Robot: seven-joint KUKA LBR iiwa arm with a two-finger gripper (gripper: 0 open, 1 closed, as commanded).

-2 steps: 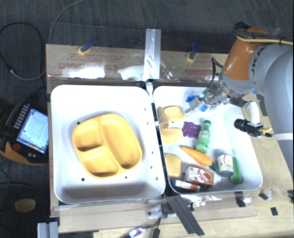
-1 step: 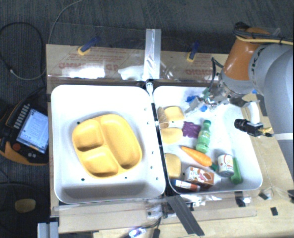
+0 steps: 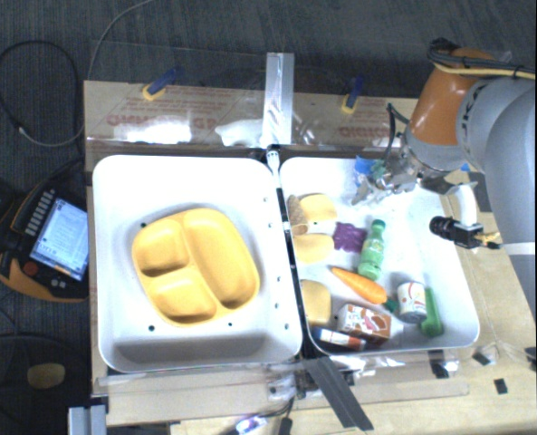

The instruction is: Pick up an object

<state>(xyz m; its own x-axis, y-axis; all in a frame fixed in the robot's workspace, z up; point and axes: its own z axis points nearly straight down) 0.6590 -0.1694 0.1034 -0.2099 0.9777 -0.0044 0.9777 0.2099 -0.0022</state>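
My gripper (image 3: 369, 192) hangs over the far end of the right bin (image 3: 449, 270), its fingers spread open with bare white bin floor between them. A small blue object (image 3: 366, 165) lies just behind it by the bin's back wall. Nearer the front lie a green bottle (image 3: 372, 248), a purple piece (image 3: 348, 236), an orange carrot (image 3: 359, 285), two pale bread-like pieces (image 3: 311, 214), a small can (image 3: 411, 299), a green stick (image 3: 430, 315) and a red-brown carton (image 3: 366, 321). None of them touches the gripper.
The left bin (image 3: 114, 198) holds a yellow divided plate (image 3: 194, 263). A raised divider (image 3: 282, 243) separates the bins. The grey arm with its orange band (image 3: 442, 107) comes in from the upper right. A black fitting (image 3: 453, 228) sits at the right bin's right rim.
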